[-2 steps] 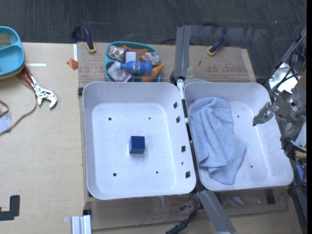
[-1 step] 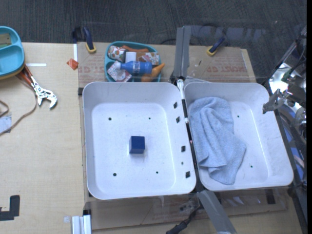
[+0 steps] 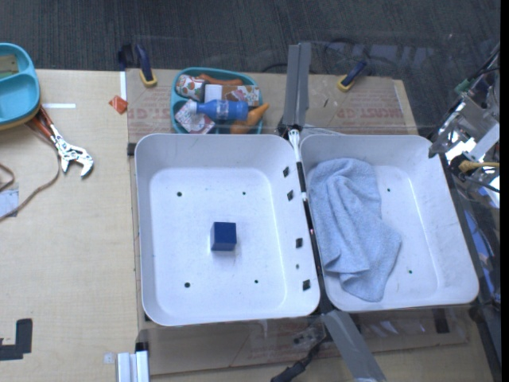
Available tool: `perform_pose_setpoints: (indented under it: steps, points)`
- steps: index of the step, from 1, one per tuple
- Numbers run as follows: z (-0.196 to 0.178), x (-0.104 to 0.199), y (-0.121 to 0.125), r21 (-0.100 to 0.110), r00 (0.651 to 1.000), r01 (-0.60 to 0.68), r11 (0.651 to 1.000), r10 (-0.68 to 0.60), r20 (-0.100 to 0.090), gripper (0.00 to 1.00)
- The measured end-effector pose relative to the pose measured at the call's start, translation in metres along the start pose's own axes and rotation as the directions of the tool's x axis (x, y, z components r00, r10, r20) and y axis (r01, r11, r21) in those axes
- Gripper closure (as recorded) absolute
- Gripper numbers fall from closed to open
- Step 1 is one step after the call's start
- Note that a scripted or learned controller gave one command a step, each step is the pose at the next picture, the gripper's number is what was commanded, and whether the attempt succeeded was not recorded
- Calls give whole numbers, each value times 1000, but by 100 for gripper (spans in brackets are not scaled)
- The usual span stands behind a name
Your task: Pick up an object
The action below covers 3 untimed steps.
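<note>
**Arm parked clear, 2 candidates waiting**

A blue block [image 3: 224,235] sits near the middle of the left bin [image 3: 151,213], free on every side, so it looks the easier pick. Right of that bin, a grey towel [image 3: 354,225] lies crumpled in the second bin [image 3: 437,213]. The arm [image 3: 473,138] stands beyond it; its jaws' state I cannot tell.

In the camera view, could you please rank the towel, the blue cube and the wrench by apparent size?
1. Towel, by far the largest.
2. Wrench.
3. Blue cube, the smallest.
</note>
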<state>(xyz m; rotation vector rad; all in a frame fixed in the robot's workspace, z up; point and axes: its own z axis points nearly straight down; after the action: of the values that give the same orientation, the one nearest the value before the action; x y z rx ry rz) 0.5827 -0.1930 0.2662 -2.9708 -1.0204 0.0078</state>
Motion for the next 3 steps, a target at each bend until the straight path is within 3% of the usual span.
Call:
perform_pose_setpoints:
  steps: [1, 2, 3]
  points:
    - [38, 37, 11, 0, 999, 55, 999, -55, -1, 0]
    - [80, 28, -7, 0, 999, 51, 999, -51, -1, 0]
    - [82, 10, 13, -1, 999, 40, 999, -40, -1, 0]
